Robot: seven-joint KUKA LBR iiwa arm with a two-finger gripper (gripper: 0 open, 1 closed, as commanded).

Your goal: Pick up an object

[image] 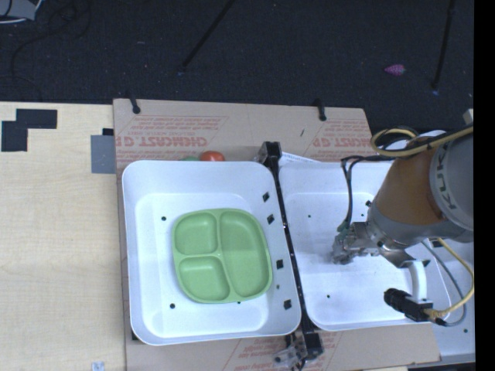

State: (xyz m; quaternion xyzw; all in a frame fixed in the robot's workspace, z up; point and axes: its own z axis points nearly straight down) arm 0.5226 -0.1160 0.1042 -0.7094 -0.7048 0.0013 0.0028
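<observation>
Two white bins are sitting side by side on the counter (54,238), touching along a dark middle seam with black clips. The left bin (147,199) is holding one green plate (222,255) with three compartments (two on the far side, one wider on the near side); it is lying flat, roughly centred, a little towards the bin's right wall. One small red-orange object (212,157) is peeking over the far rim of the left bin, lying outside it on the cardboard (232,134) that is spreading under both bins.

The right bin (325,184) is taking in one arm (418,195), grey with an orange band, which is reaching in from the right. Its gripper (348,247) is hanging low over the bin's floor, near the middle of the bin and well apart from the plate. Whether it is open or closed I cannot tell, as it is small and blurred here. Nothing visible is sitting between its tips. One black part (406,304) with yellow cables is hanging over the near right corner of that bin.
</observation>
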